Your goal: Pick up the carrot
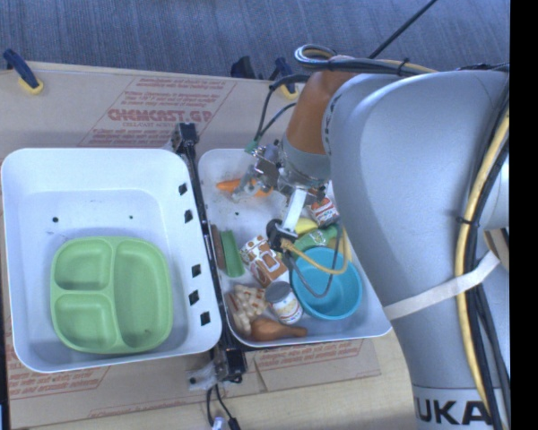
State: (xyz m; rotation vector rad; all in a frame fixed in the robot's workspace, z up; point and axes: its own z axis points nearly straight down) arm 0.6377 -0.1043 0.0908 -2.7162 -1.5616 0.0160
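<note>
Big grey arm reaches over the right white bin, where its gripper sits low at the far end, just beside the little orange carrot, and I cannot tell if it is squeezing or loose.

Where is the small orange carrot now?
In the camera view, the small orange carrot lies in the upper left corner of the right white bin, just left of the gripper.

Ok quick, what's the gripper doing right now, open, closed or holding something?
Gripper: cannot be told; it is at the far end of the right bin, close to the carrot.
</note>
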